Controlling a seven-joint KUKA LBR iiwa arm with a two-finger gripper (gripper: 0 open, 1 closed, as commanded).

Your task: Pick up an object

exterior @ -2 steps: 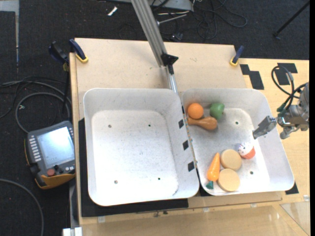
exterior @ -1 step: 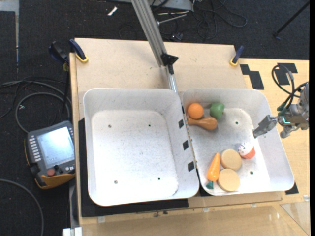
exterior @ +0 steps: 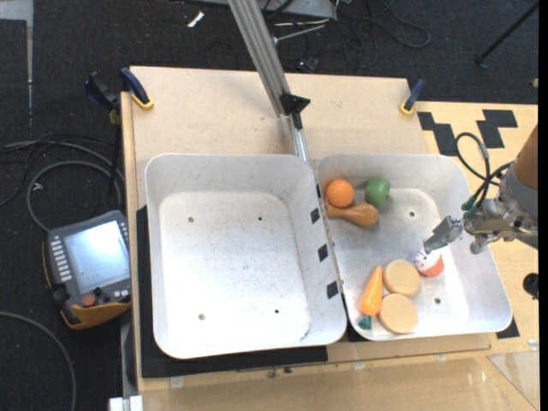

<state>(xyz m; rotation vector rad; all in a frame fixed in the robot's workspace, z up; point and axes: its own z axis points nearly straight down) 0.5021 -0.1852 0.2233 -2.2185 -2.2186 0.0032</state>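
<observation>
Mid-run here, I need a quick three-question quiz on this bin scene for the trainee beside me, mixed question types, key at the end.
1. True or false: all the objects lie in the right bin.
2. Multiple choice: which object lies nearest the gripper?
A. green ball
B. red-and-white piece
C. carrot
3. Fill in: the orange ball touches the tan ______ lying just below it.

Key
1. True: the left bin holds none of them.
2. B.
3. pear.
</observation>
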